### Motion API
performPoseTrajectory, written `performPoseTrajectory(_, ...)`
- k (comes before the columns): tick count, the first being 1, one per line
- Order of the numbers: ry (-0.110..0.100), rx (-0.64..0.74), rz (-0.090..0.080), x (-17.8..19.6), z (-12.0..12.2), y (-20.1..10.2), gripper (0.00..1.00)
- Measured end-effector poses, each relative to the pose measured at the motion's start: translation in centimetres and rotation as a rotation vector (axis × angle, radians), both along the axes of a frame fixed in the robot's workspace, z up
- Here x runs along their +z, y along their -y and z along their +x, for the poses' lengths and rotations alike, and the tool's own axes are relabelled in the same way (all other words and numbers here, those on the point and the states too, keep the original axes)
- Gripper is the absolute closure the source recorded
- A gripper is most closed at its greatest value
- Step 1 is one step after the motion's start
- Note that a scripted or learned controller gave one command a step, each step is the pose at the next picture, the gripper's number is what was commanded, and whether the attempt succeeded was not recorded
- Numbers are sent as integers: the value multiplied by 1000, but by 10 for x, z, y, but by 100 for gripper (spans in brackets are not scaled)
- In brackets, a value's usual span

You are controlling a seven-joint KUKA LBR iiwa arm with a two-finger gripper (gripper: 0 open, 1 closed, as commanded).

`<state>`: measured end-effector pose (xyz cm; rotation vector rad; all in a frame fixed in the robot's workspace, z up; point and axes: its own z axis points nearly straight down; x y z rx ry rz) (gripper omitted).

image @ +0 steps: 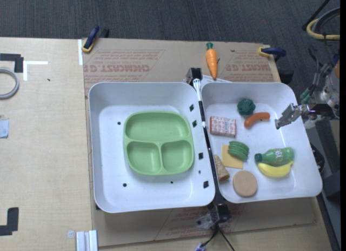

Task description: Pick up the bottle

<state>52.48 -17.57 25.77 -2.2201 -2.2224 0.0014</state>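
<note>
A green bottle (275,155) with a pale label lies on its side in the right bin (303,187), its cap end pointing left. It rests right against a yellow banana (275,169) just in front of it. My gripper (286,116) hangs over the right bin's far right edge, up and to the right of the bottle and apart from it. Its metal fingers point left and nothing sits between them.
The right bin also holds broccoli (246,105), a sausage (256,119), a red-and-white box (223,126), a cucumber slice (238,149) on cheese (232,159), a bread piece (220,169) and a round cookie (245,183). A green divided plate (159,143) lies in the left bin (102,136). A carrot (211,59) lies behind the bins.
</note>
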Motion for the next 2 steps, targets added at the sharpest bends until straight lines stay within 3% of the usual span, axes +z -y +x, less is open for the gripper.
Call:
performPoseTrajectory(1,0,1,-1,9,0,0,100)
performPoseTrajectory(2,0,3,0,3,-47,27,100)
